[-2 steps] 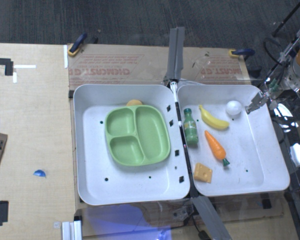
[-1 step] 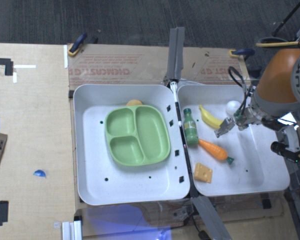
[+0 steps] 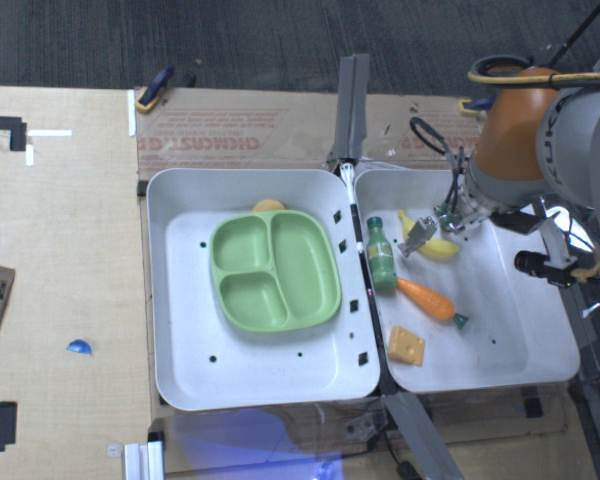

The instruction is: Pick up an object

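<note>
**Tool low over the banana in the right bin**

The table (image 3: pixel 60 268) carries two shallow white bins side by side. The left bin (image 3: pixel 180 368) holds a green divided plate (image 3: pixel 276 270), which serves here as the landmark; a small yellow-orange object (image 3: pixel 269 206) peeks out just behind the plate's far rim, too hidden to name.

The right bin (image 3: pixel 520 348) lies to the right of the plate, and the grey arm (image 3: pixel 570 148) with its orange band reaches into its far end. The tool (image 3: pixel 420 236) sits down at a yellow banana (image 3: pixel 438 247); its fingers appear to be closed to a narrow gap on the banana's near tip, though the view is small there.

Just right of the plate, against the bin's dividing wall, lies a green bottle (image 3: pixel 381 258). An orange carrot (image 3: pixel 428 301) lies beyond it, and a yellow cracker-like block (image 3: pixel 406 346) rests nearer the camera.
</note>
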`<action>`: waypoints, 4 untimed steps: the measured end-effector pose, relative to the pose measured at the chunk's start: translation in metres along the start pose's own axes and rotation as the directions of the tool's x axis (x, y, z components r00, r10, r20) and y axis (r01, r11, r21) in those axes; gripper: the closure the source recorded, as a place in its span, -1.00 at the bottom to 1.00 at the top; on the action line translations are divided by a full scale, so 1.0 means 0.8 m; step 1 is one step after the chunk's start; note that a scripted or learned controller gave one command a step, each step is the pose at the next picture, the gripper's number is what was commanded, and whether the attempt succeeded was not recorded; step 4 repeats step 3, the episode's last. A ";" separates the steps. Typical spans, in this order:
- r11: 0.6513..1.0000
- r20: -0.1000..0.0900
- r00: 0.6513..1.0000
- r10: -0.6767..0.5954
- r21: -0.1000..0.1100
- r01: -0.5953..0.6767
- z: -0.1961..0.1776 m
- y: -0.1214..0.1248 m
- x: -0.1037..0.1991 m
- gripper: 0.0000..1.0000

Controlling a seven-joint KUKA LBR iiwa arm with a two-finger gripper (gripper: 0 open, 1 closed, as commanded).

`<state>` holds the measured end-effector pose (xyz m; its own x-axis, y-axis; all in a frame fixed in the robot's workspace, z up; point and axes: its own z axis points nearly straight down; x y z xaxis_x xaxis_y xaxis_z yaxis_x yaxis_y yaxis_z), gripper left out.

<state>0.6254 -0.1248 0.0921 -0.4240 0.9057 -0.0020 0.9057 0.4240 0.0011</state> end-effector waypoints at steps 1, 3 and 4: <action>1.000 0.001 1.000 0.003 -0.002 -0.003 -0.012 0.000 -0.002 1.00; 0.999 0.000 0.999 0.037 -0.001 -0.037 -0.136 0.014 -0.042 1.00; 0.999 0.000 0.999 0.037 -0.001 -0.037 -0.136 0.014 -0.042 1.00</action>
